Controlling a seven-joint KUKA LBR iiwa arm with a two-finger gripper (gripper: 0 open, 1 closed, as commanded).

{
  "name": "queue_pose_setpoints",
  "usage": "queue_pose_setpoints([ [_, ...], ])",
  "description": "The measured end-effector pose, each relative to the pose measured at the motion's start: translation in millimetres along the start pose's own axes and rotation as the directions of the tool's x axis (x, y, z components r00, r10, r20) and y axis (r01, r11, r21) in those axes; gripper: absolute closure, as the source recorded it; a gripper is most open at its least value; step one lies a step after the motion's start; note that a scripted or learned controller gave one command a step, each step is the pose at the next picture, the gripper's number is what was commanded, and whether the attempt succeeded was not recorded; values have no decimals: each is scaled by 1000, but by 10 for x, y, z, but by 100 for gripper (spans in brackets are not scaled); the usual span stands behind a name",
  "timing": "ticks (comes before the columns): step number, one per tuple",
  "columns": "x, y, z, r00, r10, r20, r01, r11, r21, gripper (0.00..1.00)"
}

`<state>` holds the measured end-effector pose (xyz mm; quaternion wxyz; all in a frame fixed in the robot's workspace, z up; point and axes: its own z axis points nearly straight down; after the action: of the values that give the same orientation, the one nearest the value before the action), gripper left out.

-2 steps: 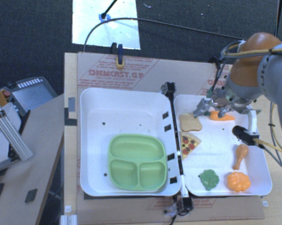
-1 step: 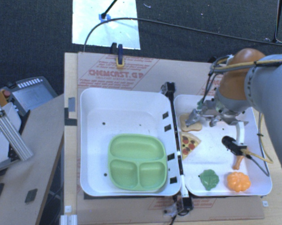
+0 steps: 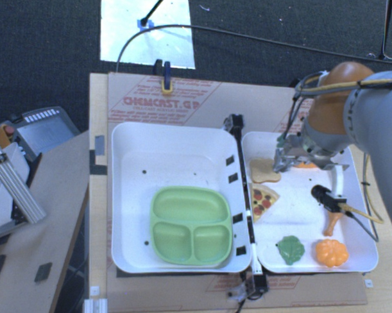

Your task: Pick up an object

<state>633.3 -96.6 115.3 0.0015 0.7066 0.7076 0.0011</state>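
Gripper [image 3: 282,161] low in right bin [image 3: 366,255] — at the tan flat piece [image 3: 262,169]; can't tell its state. Pizza slice [image 3: 263,201] just below.

Two white bins [image 3: 177,136] [image 3: 366,255], one green tray [image 3: 192,224], five toy foods (roughly) [image 3: 263,201].

Two bins sit side by side on the surface [image 3: 185,98], the left bin [image 3: 129,150] holding a divided plate [image 3: 191,224] near its front, the right bin [image 3: 366,255] holding a pizza slice [image 3: 263,201] at left, broccoli [image 3: 290,249] and a pumpkin [image 3: 331,252] in front.
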Motion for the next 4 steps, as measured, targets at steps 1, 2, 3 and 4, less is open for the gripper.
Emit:
queue_pose_setpoints([
  [1,-65,32,-610,1000,1,0,-1,1000,-1,100],
  [2,-68,45,-1112,1000,-2,0,2,1000,-1,100],
  [3,322,-143,-1179,1000,-4,-1,4,1000,3,100],
  [4,804,-334,-1266,1000,-7,-2,7,1000,3,100],
])
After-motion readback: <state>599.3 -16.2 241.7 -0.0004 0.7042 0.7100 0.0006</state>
